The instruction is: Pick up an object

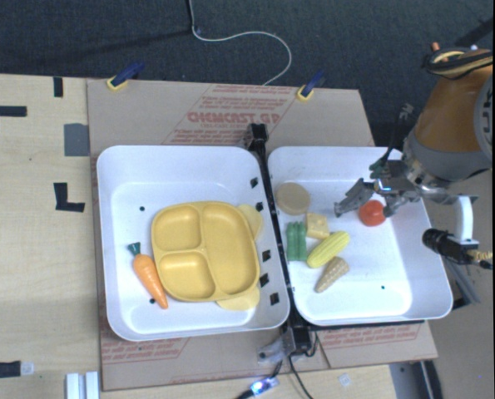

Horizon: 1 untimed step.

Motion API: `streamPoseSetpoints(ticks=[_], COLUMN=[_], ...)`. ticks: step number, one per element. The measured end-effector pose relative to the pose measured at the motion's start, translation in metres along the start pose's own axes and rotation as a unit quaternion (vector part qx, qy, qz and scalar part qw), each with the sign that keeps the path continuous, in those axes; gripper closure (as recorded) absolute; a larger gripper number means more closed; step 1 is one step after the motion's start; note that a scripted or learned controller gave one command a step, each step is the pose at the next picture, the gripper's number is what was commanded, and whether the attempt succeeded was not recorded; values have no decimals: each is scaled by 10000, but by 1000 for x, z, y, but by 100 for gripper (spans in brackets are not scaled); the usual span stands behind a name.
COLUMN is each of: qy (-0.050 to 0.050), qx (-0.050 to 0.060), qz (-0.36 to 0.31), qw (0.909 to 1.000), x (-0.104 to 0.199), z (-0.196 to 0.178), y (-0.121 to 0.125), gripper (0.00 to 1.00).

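Reaching in from the right, the arm (pixel 451 127) leans over the right bin (pixel 413 306) with its orange band above the wrist and its gripper (pixel 372 199) low by the far right wall. Its dark fingers (pixel 353 198) splay apart toward the left, with nothing between them. A red tomato (pixel 372 214) sits just below the gripper, close beside the fingers. Left of it lie a tan disc (pixel 294 197), corn cob (pixel 328 248) and green vegetable (pixel 296 241).

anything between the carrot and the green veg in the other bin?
Yes: in the camera view the yellow divided tray lies between the carrot and the green vegetable, plus the bins' adjoining walls.
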State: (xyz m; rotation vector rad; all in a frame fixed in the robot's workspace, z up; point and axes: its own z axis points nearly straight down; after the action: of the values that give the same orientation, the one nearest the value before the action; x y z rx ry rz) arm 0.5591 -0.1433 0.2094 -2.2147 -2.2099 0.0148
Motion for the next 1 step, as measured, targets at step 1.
streamPoseSetpoints(ticks=[1], qy=[-11], qx=[-69], qz=[-18], qw=[10000], x=[0], z=[-8], y=[3], gripper=[0])
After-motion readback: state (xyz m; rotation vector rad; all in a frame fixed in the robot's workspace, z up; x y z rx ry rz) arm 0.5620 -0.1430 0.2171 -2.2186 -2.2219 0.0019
